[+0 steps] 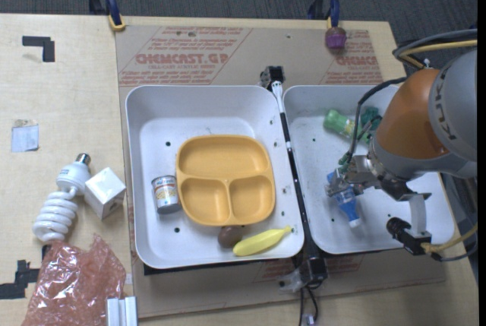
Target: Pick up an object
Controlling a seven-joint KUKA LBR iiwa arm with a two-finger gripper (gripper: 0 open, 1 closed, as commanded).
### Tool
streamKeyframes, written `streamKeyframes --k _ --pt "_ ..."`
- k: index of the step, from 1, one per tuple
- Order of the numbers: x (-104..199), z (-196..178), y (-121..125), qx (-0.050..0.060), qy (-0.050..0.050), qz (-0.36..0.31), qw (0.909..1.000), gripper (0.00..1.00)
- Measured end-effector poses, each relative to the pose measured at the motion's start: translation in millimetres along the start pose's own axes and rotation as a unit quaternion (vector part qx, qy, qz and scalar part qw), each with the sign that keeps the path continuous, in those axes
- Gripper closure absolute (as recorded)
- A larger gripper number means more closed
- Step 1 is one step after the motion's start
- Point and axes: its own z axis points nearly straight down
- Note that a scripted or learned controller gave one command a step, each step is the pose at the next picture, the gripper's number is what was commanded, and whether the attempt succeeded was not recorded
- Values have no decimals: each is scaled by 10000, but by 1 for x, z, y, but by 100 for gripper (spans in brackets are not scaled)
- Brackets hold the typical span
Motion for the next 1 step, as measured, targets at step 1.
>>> streamKeyframes --k 1 --pt "72 -90 -33 7 3 -17 10000 100"
